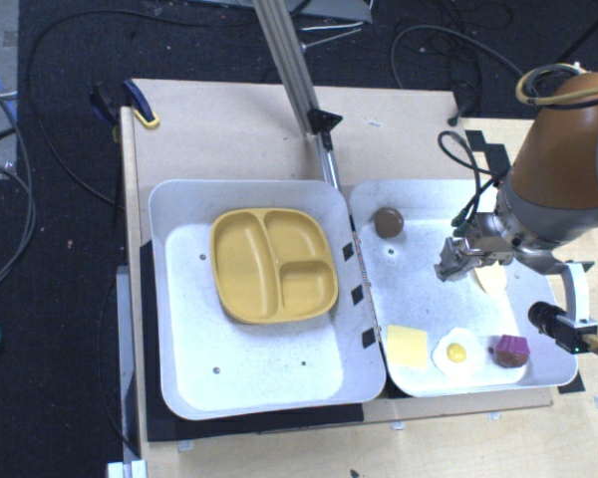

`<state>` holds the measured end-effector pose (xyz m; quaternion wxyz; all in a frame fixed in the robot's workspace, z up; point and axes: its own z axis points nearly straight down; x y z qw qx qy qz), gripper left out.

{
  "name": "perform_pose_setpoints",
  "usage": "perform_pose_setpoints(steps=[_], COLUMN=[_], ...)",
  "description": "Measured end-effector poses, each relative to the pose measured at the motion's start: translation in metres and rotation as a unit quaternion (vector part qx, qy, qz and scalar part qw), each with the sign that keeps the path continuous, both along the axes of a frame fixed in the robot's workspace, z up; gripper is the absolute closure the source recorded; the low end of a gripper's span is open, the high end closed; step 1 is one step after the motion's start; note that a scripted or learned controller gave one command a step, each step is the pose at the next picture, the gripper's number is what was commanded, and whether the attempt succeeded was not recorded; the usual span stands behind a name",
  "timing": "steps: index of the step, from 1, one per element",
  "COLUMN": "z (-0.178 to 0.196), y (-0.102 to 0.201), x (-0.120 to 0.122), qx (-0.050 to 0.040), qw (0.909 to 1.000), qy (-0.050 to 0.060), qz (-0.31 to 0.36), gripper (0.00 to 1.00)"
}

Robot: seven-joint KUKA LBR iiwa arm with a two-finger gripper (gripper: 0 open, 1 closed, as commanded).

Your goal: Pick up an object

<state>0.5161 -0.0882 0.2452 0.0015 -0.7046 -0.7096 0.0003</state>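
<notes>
My claw (458,264) hangs low in the right bin (419,199), just beside a pale block (491,279); I cannot tell its state. I judge this is the reaching step. Next I must centre over the block, go down and grip it.

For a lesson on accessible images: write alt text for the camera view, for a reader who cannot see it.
A grey and orange robot arm's tool hangs over the right bin, which holds a brown ball, a yellow block, a fried egg and a purple piece. The left bin holds a yellow divided tray.
</notes>
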Motion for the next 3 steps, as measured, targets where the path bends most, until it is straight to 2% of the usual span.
perform_pose_setpoints(steps=[1,3], z=[-0.007,-0.025], y=[0.051,0.156], x=[-0.019,-0.026], qx=[-0.0001,-0.0002], qw=[1.0,1.0], qy=[0.0,0.0], qz=[0.0,0.001], gripper=[1.0,1.0])
